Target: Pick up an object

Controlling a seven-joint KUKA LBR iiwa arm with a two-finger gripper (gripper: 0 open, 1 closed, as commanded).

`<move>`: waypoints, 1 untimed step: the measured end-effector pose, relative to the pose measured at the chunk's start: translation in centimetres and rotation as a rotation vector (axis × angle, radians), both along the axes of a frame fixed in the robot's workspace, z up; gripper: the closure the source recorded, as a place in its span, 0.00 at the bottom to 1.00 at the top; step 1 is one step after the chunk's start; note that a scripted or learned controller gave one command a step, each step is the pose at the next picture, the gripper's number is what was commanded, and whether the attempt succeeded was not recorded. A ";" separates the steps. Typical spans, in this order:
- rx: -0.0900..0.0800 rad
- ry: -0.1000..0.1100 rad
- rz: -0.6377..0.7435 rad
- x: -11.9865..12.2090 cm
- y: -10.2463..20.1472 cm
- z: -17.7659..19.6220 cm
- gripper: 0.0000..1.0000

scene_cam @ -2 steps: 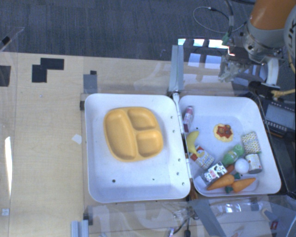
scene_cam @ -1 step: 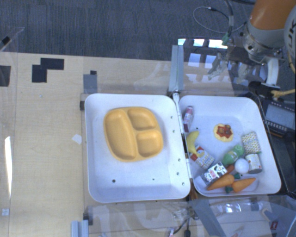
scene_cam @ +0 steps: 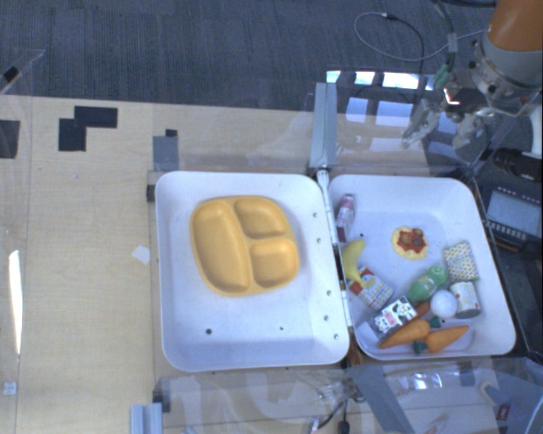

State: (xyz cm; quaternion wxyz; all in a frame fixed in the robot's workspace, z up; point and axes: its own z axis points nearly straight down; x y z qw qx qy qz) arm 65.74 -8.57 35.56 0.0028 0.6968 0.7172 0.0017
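Toward the upper right of the frame, the gripper (scene_cam: pixel 443 121) hangs above the far edge of the right bin (scene_cam: pixel 488 335), over the counter (scene_cam: pixel 85 254) and not over any of the toys. Its two fingers (scene_cam: pixel 419 127) point down and stand spread apart with nothing between them. An orange band on the arm (scene_cam: pixel 513 24) shows at the top right corner.

Below the gripper, the right bin holds a clutter of small toy foods. A little pizza (scene_cam: pixel 411 242) lies alone near the bin's middle. A red bottle (scene_cam: pixel 344 217) lies along the left wall, and a banana (scene_cam: pixel 353 257) sits just below it. A small carton (scene_cam: pixel 370 286) and a milk box (scene_cam: pixel 390 319) lie near the banana, toward the lower middle. Two carrots (scene_cam: pixel 424 336) lie side by side along the near wall. A white ball (scene_cam: pixel 443 303) rests just above them, touching a green vegetable (scene_cam: pixel 428 283). A tin can (scene_cam: pixel 465 298) and a patterned packet (scene_cam: pixel 461 261) sit close to the right wall.

At the left centre of the frame, the left bin (scene_cam: pixel 182 339) carries a yellow divided plate (scene_cam: pixel 245 244), well apart from the gripper.
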 end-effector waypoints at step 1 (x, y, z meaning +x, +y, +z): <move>0.000 0.000 0.000 0.0 0.0 0.0 0.00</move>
